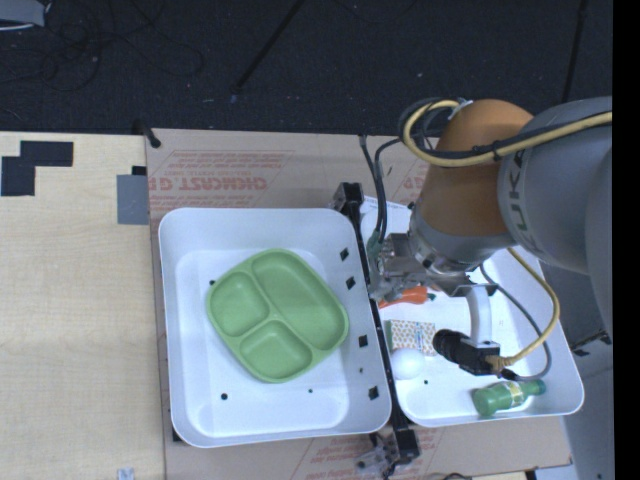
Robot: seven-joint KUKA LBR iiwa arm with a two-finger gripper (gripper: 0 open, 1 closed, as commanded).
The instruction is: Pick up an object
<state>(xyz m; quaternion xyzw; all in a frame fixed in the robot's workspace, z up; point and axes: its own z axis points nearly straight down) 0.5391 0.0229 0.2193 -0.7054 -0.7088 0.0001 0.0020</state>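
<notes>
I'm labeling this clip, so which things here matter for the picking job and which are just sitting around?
In play:
- tool, low in the right bin
- orange item beside it
- white ball
- patterned packet
- green bottle

Lying about:
- green divided plate in the left bin

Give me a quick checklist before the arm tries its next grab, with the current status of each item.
1. Gripper over the right bin: ok.
2. Fingers open or shut: cannot tell, the wrist hides them.
3. Anything held: cannot tell.
4. Targets in the right bin: ok; green bottle, white ball and patterned packet lie there.
5. Orange item under the gripper: cannot tell, partly hidden.
6. Green plate lies flat in the left bin: ok.
</notes>
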